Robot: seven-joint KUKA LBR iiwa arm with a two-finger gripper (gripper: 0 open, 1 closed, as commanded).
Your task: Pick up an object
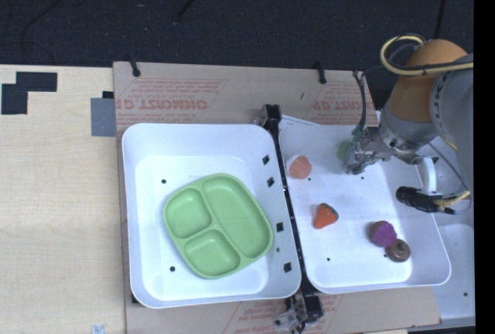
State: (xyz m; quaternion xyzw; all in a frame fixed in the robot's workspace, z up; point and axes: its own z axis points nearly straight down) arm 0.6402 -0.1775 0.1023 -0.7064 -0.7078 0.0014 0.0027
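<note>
Objects for picking lie in the right-hand shallow white bin (433, 263): I count four small ones there, plus a blurred green shape by the gripper. The left-hand shallow white bin (147, 147) holds one thing, a light green plastic plate with three compartments (217, 225), sitting toward its 5 o'clock corner. The grey arm with its orange band (421, 97) comes in at 3 o'clock, and its two-finger gripper (357, 162) is down at the right bin's 12 o'clock wall; whether the fingers are apart or together I cannot tell. In that bin, a round purple piece (382, 233) lies at 4 o'clock, touching a brown ring-shaped piece (399, 250). An orange-red strawberry-like piece with a green top (325, 215) sits near centre. A pale pink rounded piece (300, 167) rests at 10 o'clock.
</note>
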